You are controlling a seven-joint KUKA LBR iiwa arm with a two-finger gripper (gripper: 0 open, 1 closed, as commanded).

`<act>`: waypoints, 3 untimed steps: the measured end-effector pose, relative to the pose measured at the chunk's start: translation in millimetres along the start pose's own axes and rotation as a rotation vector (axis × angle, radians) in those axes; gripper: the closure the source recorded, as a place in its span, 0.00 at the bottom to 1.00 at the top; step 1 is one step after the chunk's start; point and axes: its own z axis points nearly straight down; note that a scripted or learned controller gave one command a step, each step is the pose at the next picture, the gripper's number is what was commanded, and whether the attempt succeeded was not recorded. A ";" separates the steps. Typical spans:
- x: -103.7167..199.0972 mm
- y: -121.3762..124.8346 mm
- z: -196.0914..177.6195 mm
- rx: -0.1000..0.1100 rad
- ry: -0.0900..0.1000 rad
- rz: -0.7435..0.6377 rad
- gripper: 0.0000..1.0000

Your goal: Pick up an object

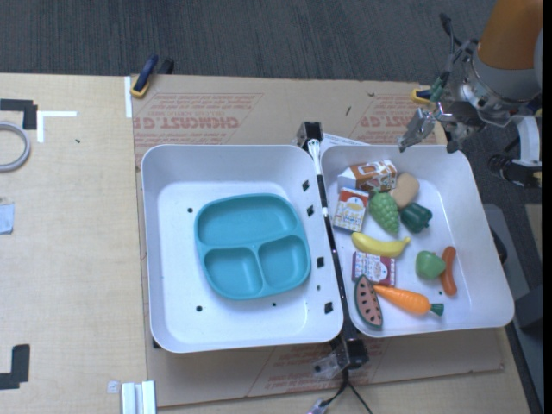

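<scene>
The right bin point(477, 198) holds several toy foods: a small brown box point(375, 176), a potato point(404, 188), a carton point(349, 210), green grapes point(385, 212), a dark green pepper point(416, 217), a banana point(379, 244), a green apple point(429, 264), a red chili point(449, 270), a carrot point(404, 298) and a watermelon slice point(368, 302). My gripper point(429, 141) hangs above the bin's far rim, up and right of the brown box. Its fingers are spread open with nothing between them.
The left bin point(164, 231) bears a teal divided plate point(253, 244). Both bins rest on a cardboard sheet point(198, 115). A blue and yellow tool point(145, 74) lies at the sheet's far left corner. The grey arm with its orange band point(513, 20) fills the upper right.
</scene>
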 end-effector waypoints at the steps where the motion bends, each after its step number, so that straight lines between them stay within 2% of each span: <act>1: 40.5 -62.6 120.5 0.001 0.001 0.004 0.00; 2: 40.4 -7.5 159.7 -0.006 0.000 -0.001 0.00; 3: 41.8 -7.0 149.3 -0.004 0.005 0.000 1.00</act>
